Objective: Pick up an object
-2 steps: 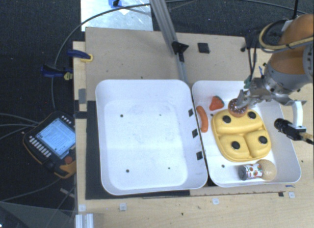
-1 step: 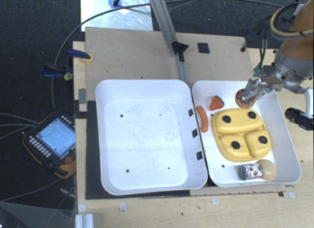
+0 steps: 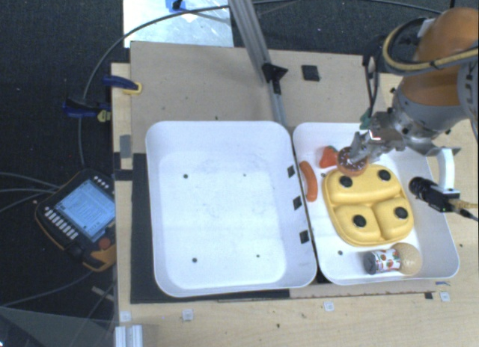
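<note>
The right bin (image 3: 441,259) holds a big yellow moulded piece (image 3: 369,202) with several black dots, an orange sausage-shaped toy (image 3: 308,179) along its left wall, a red-orange bit (image 3: 328,157) near the back, and a small can beside a tan ball (image 3: 408,257) at the front. My gripper (image 3: 353,157) hangs over the back edge of the yellow piece, close to the red-orange bit. A small brownish round thing sits right at its tip. From above, the fingers' spread is hidden.
The left bin (image 3: 218,203) stands beside the right one. A slanted metal pole (image 3: 251,24) crosses the bench's back. A teach pendant (image 3: 78,215) lies off the bench to the left, with cables around it.
</note>
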You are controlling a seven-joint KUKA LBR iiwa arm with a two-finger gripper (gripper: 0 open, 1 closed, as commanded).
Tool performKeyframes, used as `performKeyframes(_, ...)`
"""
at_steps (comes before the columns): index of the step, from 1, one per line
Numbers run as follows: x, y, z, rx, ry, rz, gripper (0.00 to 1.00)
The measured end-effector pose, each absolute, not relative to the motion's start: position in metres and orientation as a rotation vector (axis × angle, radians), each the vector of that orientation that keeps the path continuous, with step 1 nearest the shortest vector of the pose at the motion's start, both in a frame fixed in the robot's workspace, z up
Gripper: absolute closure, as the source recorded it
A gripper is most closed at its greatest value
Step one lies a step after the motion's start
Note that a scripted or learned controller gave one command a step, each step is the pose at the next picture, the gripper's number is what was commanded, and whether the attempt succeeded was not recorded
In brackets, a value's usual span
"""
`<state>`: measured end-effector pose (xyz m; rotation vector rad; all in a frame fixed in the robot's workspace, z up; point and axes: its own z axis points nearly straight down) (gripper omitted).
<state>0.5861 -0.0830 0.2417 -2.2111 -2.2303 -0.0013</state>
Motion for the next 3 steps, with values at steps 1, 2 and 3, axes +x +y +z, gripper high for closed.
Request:
performKeyframes(1,0.570,-0.038,0.246,-2.210,-2.231,-0.002,1.00)
performKeyframes(2,0.549,0.011,0.247,-2.209,-2.231,-0.001,1.00)
performKeyframes(3,0.533,0.067,0.249,-2.207,-2.232,-0.002,1.00)
